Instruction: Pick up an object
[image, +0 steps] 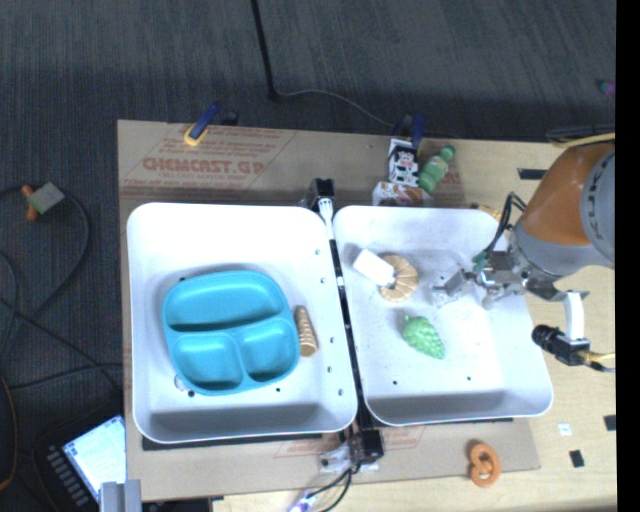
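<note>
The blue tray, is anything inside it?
The blue tray in the left bin has three compartments, and all look bare. A small brown object lies beside it. Whatever is under the tray is covered.

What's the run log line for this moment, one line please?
tool low in right bin, nothing seen held | green toy nearby, apart | blue tray in left bin

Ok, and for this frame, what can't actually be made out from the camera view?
- Pincer: small and blurred in the camera view, low over the right bin; whether it is open or shut is unclear, and so is any contact with the bin floor.
- Arm: cut off by the view's right side.
- Blue tray: it covers part of the left bin floor.
- White block: it overlaps the tan round item, hiding part of it.
</note>
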